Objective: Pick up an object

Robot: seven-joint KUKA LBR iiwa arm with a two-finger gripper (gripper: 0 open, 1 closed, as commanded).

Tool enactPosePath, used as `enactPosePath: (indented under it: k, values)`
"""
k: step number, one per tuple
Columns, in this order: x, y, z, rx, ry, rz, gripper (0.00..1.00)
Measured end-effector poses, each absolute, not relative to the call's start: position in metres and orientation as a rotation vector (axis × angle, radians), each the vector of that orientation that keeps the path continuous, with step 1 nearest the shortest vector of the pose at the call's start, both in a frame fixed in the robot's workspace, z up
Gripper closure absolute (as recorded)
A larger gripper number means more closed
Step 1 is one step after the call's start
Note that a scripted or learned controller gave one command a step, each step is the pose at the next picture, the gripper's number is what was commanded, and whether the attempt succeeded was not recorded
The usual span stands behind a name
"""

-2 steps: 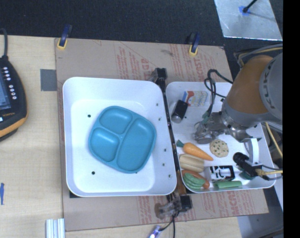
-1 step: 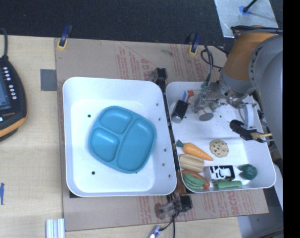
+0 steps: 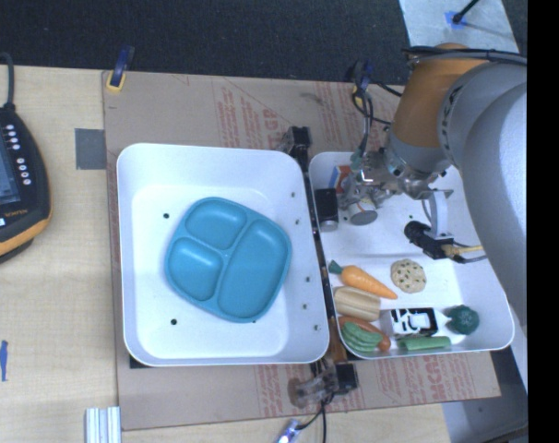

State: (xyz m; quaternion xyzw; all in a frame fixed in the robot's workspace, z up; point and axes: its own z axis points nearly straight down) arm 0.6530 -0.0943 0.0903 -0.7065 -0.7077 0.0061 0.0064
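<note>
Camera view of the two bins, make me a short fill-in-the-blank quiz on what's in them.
1. The blue divided plate lies in the ____ bin.
2. The carrot lies in the ____ bin.
3. The cookie lies to the ____ of the carrot.
4. The plate has ____ compartments.

Missing words: left; right; right; three

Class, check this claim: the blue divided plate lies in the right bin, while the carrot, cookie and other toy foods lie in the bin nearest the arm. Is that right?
Not quite. The camera view shows the blue plate in the left bin, not the right one. The rest holds: the carrot, the cookie and the other toy foods lie in the right bin, the one nearest the arm.
</note>
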Motion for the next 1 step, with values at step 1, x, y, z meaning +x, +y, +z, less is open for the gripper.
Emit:
enactPosePath:
  k: [1]
  values:
    - [0.5983, -0.0331, 0.1927, -2.214, -2.225, 0.001, 1.00]
